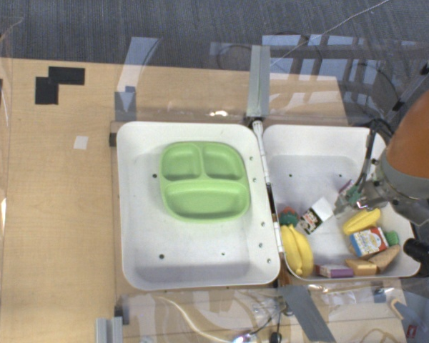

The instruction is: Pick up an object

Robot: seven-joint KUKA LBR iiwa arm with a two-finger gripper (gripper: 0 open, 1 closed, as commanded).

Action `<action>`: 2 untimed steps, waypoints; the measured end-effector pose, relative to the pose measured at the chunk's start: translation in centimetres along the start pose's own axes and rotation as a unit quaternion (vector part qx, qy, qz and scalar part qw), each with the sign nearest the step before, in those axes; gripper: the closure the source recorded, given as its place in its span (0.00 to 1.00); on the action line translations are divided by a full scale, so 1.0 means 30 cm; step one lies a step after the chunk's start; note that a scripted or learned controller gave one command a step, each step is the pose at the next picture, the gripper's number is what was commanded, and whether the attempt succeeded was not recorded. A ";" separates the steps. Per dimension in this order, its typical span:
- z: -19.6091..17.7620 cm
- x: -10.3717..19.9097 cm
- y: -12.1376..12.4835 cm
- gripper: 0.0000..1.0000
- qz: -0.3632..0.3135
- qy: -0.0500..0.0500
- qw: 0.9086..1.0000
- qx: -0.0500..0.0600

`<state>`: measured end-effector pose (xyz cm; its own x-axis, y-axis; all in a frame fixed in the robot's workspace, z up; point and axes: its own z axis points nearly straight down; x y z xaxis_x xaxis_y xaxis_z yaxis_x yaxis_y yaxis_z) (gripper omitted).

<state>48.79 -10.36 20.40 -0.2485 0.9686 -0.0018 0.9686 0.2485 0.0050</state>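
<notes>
The right bin (pixel 307 156) holds several small objects along its front half. A yellow banana bunch (pixel 297 247) lies at the front left, with a small red and green item (pixel 289 216) just behind it. A white box with dark print (pixel 316 215) rests near the middle. A yellow oblong piece (pixel 362 221) and a colourful carton (pixel 367 241) lie at the right. My gripper (pixel 352 197) hangs low over the bin's right part, just behind the yellow piece and to the right of the white box. Nothing visibly sits in it.
The left bin (pixel 139 249) bears a green divided plate (pixel 203 180). A tan block (pixel 361 267), a brown piece (pixel 386 257) and a purple item (pixel 334 271) lie along the right bin's front wall. The arm's orange band (pixel 418 145) overhangs the right rim.
</notes>
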 end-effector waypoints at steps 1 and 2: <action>-0.001 0.165 0.238 1.00 0.009 0.001 1.000 0.001; -0.001 0.164 0.238 0.00 0.009 0.001 1.000 0.001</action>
<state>54.49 -3.83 20.45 -0.2314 0.9729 -0.0007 0.9729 0.2314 0.0040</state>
